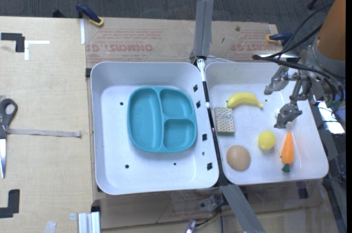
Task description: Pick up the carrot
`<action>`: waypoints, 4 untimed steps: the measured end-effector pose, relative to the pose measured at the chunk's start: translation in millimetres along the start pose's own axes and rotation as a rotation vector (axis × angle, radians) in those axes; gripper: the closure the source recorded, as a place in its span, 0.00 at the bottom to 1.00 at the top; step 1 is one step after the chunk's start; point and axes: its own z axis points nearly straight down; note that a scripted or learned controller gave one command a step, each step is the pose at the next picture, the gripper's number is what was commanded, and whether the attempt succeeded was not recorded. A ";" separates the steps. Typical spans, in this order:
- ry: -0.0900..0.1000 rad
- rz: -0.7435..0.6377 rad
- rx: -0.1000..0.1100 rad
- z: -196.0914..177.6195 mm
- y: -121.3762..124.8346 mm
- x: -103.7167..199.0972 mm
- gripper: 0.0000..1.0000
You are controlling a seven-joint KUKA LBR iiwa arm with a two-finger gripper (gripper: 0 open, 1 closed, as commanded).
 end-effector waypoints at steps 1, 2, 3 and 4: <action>-0.002 -0.140 0.001 45.3 -51.0 21.2 0.00; -0.001 -0.098 0.000 189.1 -74.2 39.1 0.00; -0.007 -0.103 0.003 179.0 -73.1 36.0 1.00; -0.002 0.083 0.000 109.9 -30.7 13.8 1.00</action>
